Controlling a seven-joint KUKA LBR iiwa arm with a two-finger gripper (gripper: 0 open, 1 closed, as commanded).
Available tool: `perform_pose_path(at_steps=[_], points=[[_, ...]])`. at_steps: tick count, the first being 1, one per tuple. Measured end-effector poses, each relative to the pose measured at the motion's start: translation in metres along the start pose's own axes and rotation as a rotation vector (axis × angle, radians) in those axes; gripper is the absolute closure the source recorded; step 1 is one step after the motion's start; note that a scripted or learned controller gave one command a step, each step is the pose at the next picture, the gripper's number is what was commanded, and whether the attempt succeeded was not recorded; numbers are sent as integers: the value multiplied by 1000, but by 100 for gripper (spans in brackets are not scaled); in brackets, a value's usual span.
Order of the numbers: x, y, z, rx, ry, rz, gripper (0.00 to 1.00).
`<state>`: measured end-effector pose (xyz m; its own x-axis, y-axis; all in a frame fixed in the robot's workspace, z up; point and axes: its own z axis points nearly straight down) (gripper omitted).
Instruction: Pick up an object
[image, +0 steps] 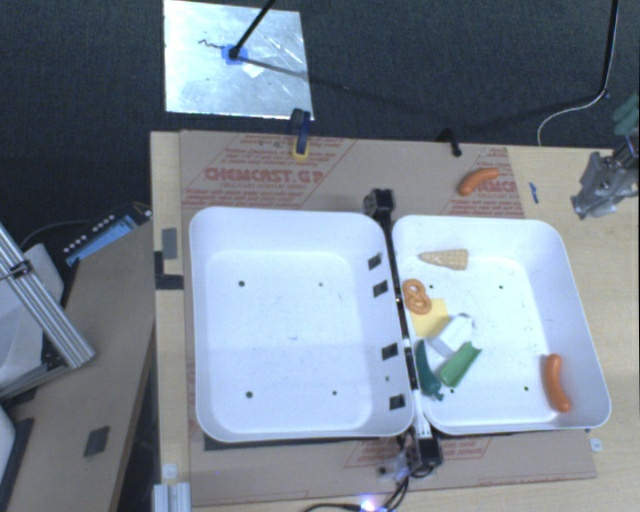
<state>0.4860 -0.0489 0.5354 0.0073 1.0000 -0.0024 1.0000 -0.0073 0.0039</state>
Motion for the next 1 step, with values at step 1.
perform_pose_path(at_steps=[1], points=[[35,1,0,0,3,-14,100]])
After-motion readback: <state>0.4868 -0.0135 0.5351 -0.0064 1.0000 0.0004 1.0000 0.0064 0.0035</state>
